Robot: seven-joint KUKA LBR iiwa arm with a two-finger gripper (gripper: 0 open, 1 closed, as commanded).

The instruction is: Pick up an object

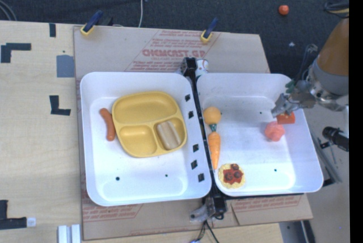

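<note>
A small orange-red block (286,118) lies at the right side of the right white bin (255,88), close under that bin's right wall, and the gripper (282,109) is set directly over it, its tips at or touching the block's upper left. A pink, rounded lump (274,132) sits just beside the block, below and to its left. Whether the fingers are released or clenched cannot be told from this view, and the block is not seen between them, so no hold can be claimed.

The step in hand is judged to be the approach onto the block. The next move calls for the fingers to be centred across the block and closed on it before any lift.

Room is tight here: the right wall is near on 1 side and the pink lump on the other, so a nudge could push either piece. The middle of the right bin is open. Well apart, along the divider, lie a round orange fruit (211,116), a toy carrot (214,147) and a small pizza-like disc (231,175). In the left white bin (99,179), a yellow compartment plate (148,122) and a sausage (107,124) are held.
</note>
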